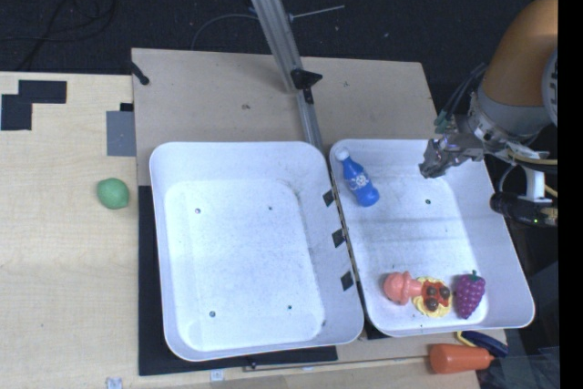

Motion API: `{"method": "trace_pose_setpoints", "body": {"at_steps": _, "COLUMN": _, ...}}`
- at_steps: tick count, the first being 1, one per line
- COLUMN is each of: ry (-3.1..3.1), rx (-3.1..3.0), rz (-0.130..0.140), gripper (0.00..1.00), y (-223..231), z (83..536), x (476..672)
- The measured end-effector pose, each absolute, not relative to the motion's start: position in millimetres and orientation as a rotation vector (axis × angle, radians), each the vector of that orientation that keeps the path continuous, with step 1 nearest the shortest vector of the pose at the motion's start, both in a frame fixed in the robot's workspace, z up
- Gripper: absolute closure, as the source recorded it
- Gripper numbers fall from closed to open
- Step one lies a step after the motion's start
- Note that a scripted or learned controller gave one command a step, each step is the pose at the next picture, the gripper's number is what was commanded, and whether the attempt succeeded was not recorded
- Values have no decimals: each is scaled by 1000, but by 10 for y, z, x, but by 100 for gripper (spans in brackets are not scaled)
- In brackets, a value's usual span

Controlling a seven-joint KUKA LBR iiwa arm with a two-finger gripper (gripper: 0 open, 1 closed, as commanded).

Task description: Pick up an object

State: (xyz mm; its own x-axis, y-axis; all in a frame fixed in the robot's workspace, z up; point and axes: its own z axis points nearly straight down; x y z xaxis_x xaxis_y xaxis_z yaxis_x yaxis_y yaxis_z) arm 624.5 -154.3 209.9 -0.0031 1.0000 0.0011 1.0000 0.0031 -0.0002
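While the claw [434, 163] hangs over the far end of the right bin [492, 232], nothing is lifted yet; whether it is spread, I cannot tell. Candidates lie untouched: a blue bottle [357, 179] nearby, and toy fruit [434, 294] at the near end.

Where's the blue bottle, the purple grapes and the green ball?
blue bottle [359, 181], camera view, on its blue body
purple grapes [468, 294], camera view, middle of the bunch
green ball [114, 193], camera view, its centre
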Motion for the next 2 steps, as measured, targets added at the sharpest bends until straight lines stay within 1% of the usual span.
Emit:
{"method": "trace_pose_setpoints", "body": {"at_steps": 1, "ry": -2225, "rx": -2218, "rz": -2, "gripper": 100, "y": -1053, "z": 2228, "x": 6235}}
{"method": "trace_pose_setpoints", "body": {"at_steps": 2, "ry": -2225, "rx": -2217, "rz": -1, "gripper": 100, "y": -545, "z": 2275, "x": 6282}}
